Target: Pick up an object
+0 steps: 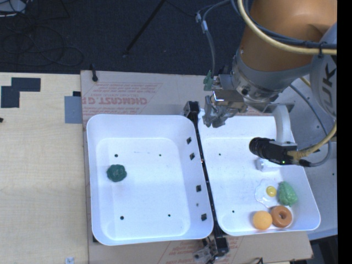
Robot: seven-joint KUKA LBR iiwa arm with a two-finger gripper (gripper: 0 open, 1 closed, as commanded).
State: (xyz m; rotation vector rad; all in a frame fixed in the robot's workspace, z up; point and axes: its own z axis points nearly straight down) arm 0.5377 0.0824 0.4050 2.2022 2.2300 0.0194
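Left white plastic bin [99, 131]: one dark green crumpled lump [116, 172], centre-left. Right white bin [231, 224], lower right corner: fried-egg toy [266, 192], light green leafy piece [287, 193], orange ball [262, 220], brown ring doughnut [281, 216]. Metal end effector [215, 116], upper centre above right bin's top edge; finger state indiscernible.

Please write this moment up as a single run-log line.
claw: above right bin's far-left corner | left bin: dark green lump | right bin: fried egg toy, green lump, orange ball, doughnut
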